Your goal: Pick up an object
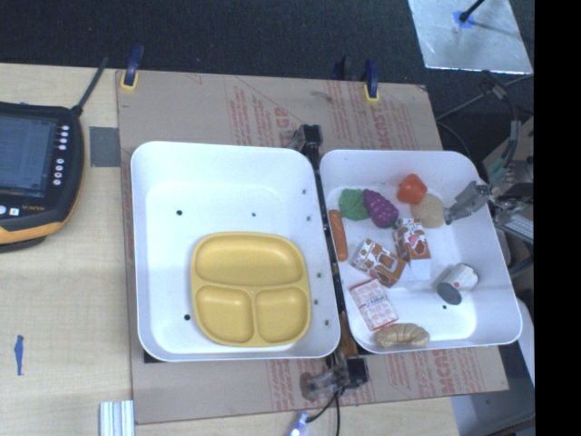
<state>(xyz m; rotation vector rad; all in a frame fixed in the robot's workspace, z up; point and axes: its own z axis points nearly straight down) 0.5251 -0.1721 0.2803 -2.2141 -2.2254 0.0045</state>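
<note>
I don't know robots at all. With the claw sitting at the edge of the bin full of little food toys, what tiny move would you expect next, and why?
Probably a short reach inward toward the pale beige round toy. The grey two-finger gripper sits at the right-hand white bin's right rim with nothing between its fingers, and that toy lies nearest, just beside the orange-red round toy.

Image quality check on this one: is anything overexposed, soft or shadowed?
Camera view: the white bins are bright and nearly washed out, so their walls read faintly; the gripper at the right bin's edge is soft and dim; the yellow tray casts little shadow; small items look slightly blurred.
</note>
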